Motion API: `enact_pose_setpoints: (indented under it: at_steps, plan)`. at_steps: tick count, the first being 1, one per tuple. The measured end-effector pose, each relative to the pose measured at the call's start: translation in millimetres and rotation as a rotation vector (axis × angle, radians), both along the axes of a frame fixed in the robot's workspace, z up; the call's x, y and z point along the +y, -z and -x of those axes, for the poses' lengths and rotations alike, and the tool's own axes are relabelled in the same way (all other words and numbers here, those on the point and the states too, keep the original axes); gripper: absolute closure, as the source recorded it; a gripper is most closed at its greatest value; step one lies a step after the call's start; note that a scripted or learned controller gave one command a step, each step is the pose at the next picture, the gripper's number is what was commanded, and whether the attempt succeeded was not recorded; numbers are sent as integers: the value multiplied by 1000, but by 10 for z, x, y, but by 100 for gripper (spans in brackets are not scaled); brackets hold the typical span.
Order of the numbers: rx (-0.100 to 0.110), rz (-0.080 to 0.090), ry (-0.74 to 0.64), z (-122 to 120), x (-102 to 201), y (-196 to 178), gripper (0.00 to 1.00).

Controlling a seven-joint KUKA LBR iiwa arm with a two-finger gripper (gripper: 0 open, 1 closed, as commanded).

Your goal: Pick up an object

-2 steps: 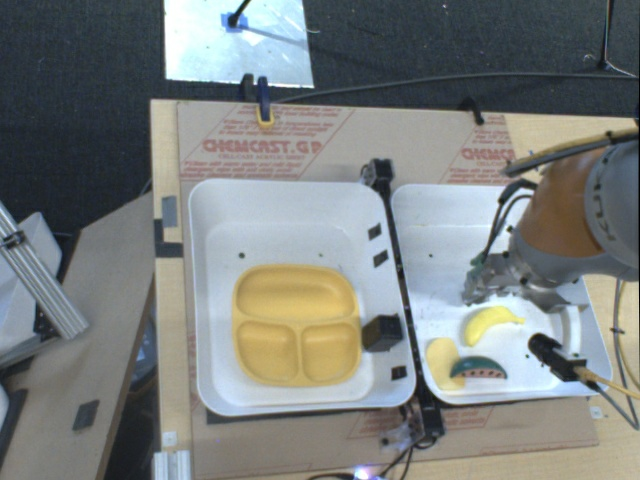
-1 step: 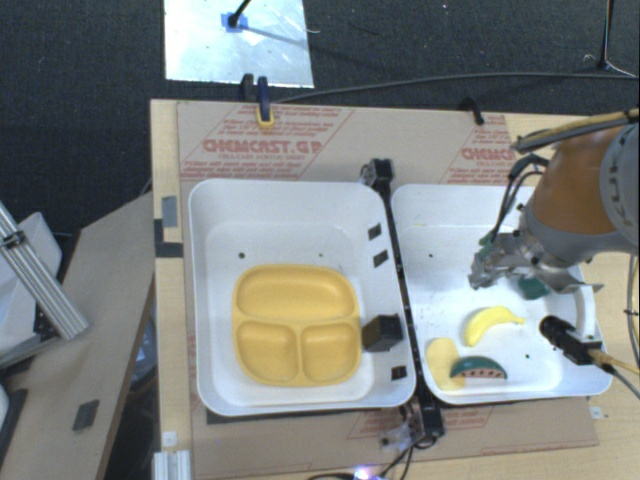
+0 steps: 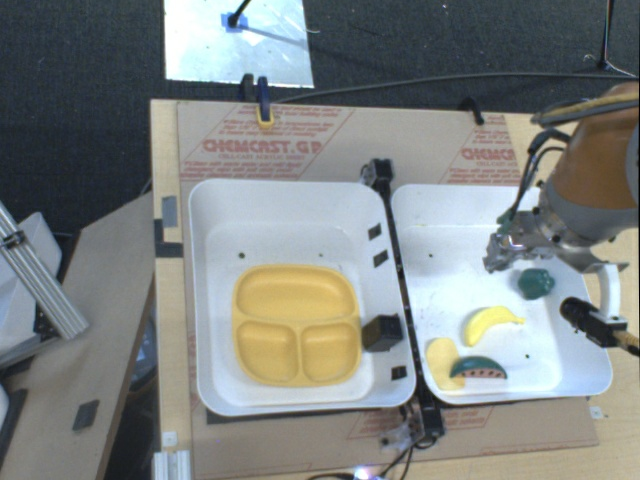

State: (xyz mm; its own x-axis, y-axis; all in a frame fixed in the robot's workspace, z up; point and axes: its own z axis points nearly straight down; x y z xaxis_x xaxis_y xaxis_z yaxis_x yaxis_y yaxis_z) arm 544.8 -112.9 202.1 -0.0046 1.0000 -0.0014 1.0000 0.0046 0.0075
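Two shallow white bins sat side by side: the left bin (image 3: 215,258) at frame centre and the right bin (image 3: 440,268) toward the right edge. One yellow plastic tray (image 3: 297,324) with three compartments lay in the left bin.

The grey arm's gripper (image 3: 508,248) hung over the right bin's upper right; whether its fingers were apart or together could not be told. Three small toys lay there. One yellow plastic banana (image 3: 491,322) lay below the gripper, apart from it. One watermelon slice (image 3: 476,370), red with a green rind, lay near the front wall. One dark green rounded toy (image 3: 535,284) sat just right of and below the gripper.
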Motion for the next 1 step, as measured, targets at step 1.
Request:
enact_pose_setpoints:
  at_steps: [1]
  plan:
    - [6, -2, -3, 106, 497, -86, 100]
